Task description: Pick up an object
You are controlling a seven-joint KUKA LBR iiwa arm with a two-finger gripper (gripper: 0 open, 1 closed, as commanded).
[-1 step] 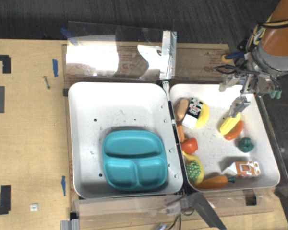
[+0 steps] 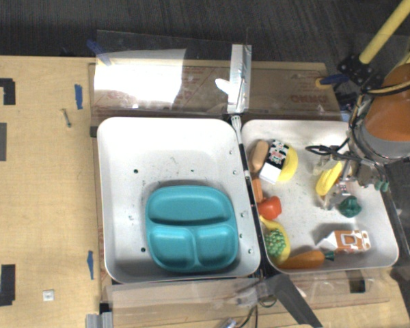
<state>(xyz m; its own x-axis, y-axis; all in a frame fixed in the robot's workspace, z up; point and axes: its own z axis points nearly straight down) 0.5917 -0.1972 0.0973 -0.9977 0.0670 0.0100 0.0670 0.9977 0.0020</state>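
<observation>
Nearest the camera, a carrot [image 2: 305, 258] is lying along the front wall of the right bin [image 2: 389, 251], with an orange-and-white pack [image 2: 352, 240] just behind it. In the left bin [image 2: 116, 183] a teal tray [image 2: 190, 227] is sitting alone. Farther back, the gripper [image 2: 343, 183] is hanging low over a banana [image 2: 329, 177], with a small green piece [image 2: 350, 206] just beside it; whether it is gripping anything cannot be told. The arm [image 2: 389, 118] is reaching in behind. The banana is likely the target, lying tilted near the bin's middle. It is curved and smooth, so it could be slipping or rolling aside, and the green piece could be getting nudged or caught instead.
</observation>
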